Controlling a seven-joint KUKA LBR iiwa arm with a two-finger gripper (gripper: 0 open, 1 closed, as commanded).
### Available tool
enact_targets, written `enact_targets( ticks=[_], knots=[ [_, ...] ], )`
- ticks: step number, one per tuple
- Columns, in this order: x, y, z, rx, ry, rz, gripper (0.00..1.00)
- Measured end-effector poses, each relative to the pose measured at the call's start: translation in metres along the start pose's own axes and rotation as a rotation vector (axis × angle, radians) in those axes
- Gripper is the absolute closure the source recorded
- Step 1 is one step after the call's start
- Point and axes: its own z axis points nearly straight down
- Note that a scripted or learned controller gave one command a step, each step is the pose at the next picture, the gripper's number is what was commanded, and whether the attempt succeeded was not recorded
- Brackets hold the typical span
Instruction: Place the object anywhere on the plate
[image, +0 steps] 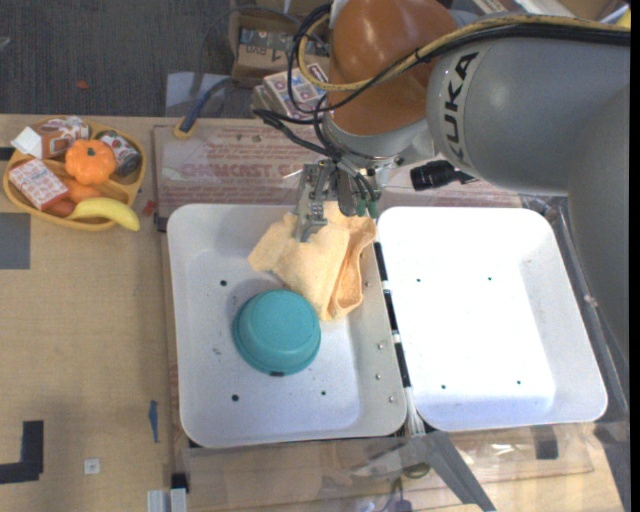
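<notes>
A yellow-orange cloth (318, 262) lies crumpled at the back right of the left bin (200, 300), one fold draped toward the bin's right wall. A round teal plate (278, 330) sits in the same bin just in front of the cloth, and the cloth's front edge touches its rim. My gripper (328, 208) hangs over the cloth's back edge, open, with its fingertips (308, 220) down at the fabric. I see no cloth lifted between them.
The right bin (490, 310) stands beside the left one, under the arm. A yellow dish (72, 178) of toy food with a banana and an orange pumpkin sits on the bench at the far left. A flat cardboard piece (230, 170) lies behind the left bin.
</notes>
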Motion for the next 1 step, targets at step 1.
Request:
enact_targets(
  ticks=[1],
  knots=[
    [-0.0002,-0.0001,-0.0005,0.0,-0.001,0.0,0.0]
  ],
)
